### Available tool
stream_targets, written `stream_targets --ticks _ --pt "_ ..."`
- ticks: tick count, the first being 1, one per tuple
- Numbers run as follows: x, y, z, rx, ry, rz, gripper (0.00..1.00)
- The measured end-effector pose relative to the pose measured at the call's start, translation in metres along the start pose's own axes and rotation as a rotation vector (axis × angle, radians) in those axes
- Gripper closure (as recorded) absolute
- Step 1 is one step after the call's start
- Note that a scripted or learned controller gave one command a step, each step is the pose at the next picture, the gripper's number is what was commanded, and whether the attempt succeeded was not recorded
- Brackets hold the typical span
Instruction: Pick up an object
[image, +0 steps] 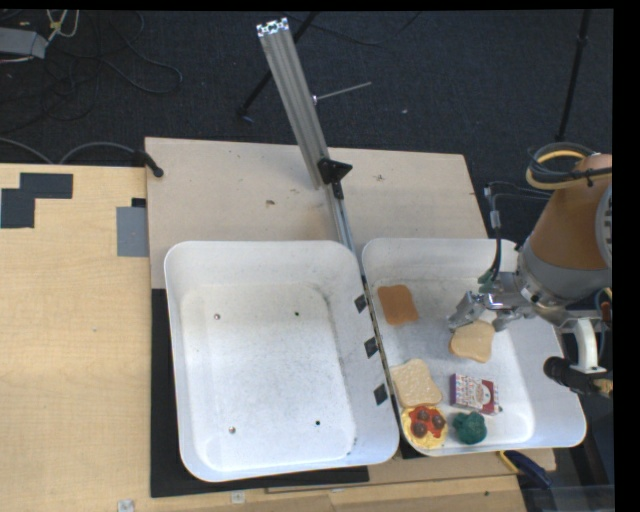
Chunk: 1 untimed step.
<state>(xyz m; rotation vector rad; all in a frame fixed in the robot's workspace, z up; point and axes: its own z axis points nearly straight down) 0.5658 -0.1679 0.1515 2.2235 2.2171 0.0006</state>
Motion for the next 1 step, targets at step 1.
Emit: stream_targets --ticks 1 --pt "-0.0012 0.001 -0.0529 -0.002 0.0 -0.003 1.0"
